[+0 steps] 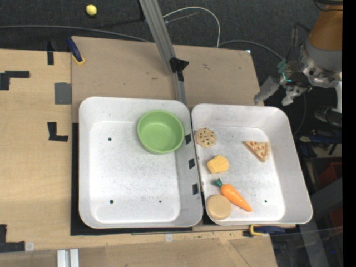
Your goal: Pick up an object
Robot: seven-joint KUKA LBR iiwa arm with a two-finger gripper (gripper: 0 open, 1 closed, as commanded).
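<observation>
The right bin (289, 128) holds a speckled cookie (205, 137), a yellow cheese-like chunk (218, 164), an orange carrot (236, 198), a round tan disc (218, 207) and a pizza slice (257, 149). A green bowl (161, 131) stands upright in the left bin (89, 149), near its back right. My gripper (277, 93) hangs beyond the right bin's back right corner, open, with nothing between its fingers. It is well apart from every object.
A slanted grey pole (158, 26) comes down to the back edge between the bins. The arm's orange band (328, 26) is at the upper right. Cables run over the bench behind the bins. A small yellow ball (91, 9) lies far back left.
</observation>
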